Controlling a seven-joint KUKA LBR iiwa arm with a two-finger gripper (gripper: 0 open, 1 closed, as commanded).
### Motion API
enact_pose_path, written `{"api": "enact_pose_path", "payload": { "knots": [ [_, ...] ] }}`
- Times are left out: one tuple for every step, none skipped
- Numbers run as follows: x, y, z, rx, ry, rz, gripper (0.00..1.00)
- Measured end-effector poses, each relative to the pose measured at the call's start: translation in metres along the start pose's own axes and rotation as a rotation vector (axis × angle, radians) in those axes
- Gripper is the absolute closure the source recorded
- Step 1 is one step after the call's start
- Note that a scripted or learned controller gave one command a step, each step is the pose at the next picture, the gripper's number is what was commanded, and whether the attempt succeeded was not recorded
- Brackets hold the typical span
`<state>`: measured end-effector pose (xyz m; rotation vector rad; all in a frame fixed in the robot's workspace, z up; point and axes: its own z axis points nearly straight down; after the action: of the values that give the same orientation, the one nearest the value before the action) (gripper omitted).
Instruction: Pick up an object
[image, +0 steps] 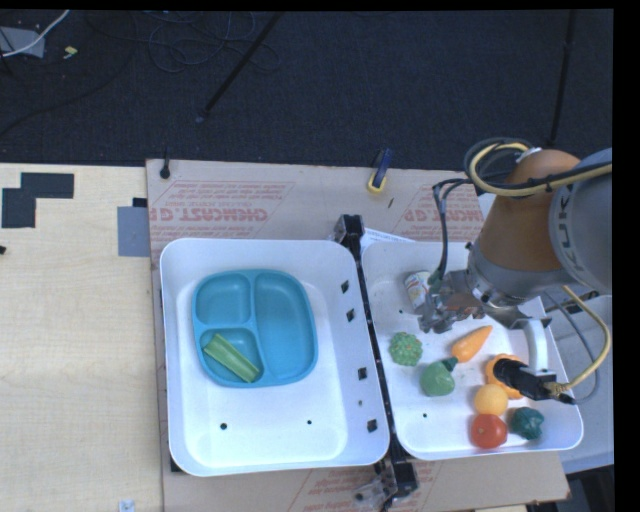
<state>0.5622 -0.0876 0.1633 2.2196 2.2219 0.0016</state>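
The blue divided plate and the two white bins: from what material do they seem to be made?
The blue divided plate looks like moulded plastic: one even colour, rounded compartment walls and a soft sheen. The left white bin and the right white bin also look like thin formed plastic, smooth and slightly glossy with rounded rims. The look alone cannot confirm this.

Even, fairly bright light from overhead washes the two white bins (262, 440) close to overexposure — their walls lose detail. Shadows are soft and short. The floor (300, 80) beyond the tabletop (70, 350) falls nearly black. The whole frame is slightly soft and grainy.
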Motion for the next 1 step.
{"api": "enact_pose_path", "payload": {
  "knots": [
    [-0.0007, 0.0049, -0.0631, -0.003, 0.0, 0.0, 1.0]
  ]
}}
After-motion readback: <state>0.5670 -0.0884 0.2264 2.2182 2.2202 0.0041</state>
